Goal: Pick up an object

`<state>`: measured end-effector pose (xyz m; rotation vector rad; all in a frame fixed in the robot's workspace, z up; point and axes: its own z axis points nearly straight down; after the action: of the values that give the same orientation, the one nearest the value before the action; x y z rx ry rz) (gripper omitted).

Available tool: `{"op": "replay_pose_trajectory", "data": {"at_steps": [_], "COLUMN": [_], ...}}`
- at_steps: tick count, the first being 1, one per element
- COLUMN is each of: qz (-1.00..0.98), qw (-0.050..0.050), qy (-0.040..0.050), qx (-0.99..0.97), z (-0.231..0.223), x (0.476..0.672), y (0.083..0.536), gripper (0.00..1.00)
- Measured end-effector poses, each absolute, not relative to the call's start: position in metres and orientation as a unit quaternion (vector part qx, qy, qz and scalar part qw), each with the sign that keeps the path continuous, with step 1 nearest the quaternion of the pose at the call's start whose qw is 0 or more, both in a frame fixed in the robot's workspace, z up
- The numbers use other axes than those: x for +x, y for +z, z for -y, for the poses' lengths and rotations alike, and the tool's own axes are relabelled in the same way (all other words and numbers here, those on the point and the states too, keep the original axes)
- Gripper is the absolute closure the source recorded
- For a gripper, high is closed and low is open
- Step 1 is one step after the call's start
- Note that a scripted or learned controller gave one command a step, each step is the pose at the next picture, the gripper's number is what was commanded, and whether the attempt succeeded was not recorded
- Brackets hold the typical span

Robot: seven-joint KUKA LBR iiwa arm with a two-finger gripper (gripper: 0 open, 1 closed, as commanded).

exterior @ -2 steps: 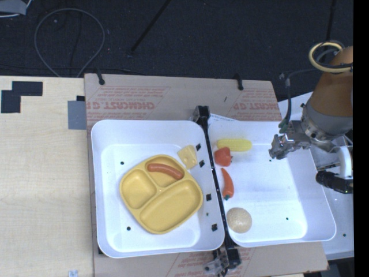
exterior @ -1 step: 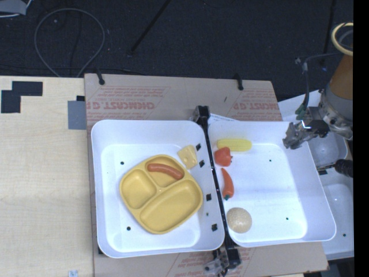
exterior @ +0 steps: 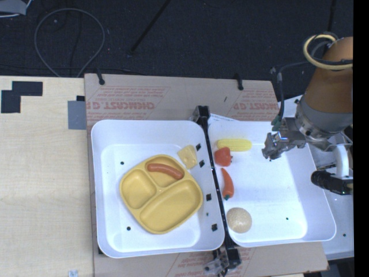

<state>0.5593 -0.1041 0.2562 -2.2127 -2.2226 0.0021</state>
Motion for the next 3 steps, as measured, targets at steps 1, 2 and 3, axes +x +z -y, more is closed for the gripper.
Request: {"op": "replay_pose_trajectory", "data": {"at_steps": [1, 2, 3], "qz": [0.709, 0.709, 0.709], "qw": [0.003, 0.003, 0.003], "qy": [0.0005, 0.0014, 0.0016], "qx": [-0.705, -0.706, -0.705], "z": [0.043, -0.006, -0.058], "x": [0.553, 0.540, 0.538], "y": [0.254, 0.237, 0.232], "gripper": [1.00, 1.00, 1.00]}}
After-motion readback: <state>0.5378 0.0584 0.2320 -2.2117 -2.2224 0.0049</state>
